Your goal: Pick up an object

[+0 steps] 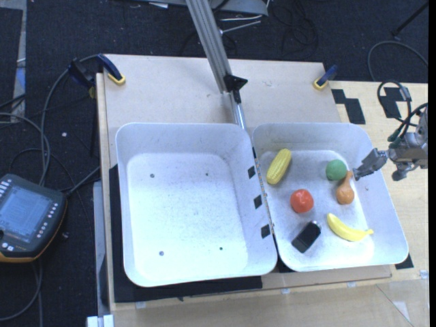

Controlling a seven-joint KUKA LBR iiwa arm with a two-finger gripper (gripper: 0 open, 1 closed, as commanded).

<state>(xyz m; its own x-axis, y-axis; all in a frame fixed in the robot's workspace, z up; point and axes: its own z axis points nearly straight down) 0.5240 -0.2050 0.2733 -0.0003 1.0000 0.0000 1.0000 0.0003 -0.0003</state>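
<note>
Two shallow white bins are sitting side by side on the bench, the left bin and the right bin.

In the right bin, a corn cob is lying at a slant near the upper left. A red tomato is sitting near the middle, and a small black block is lying tilted just below it, near the front wall. A banana is lying to the right of the block, curving toward the front right corner. A green ball is resting toward the upper right, and an orange pear-shaped piece is sitting just below it, close beside it.

The jaws are reaching in from the right over the right bin's far edge, hanging just to the right of the green ball and above the orange piece. A dark tip is pointing down and left toward those two things. Whether the jaws are apart or together cannot be told from this angle, and nothing is showing between them.

A slanted metal pole is rising from the back of the bench, yellow clamps are gripping its rear corners, and a handheld control pad is lying on the floor to the left.
</note>
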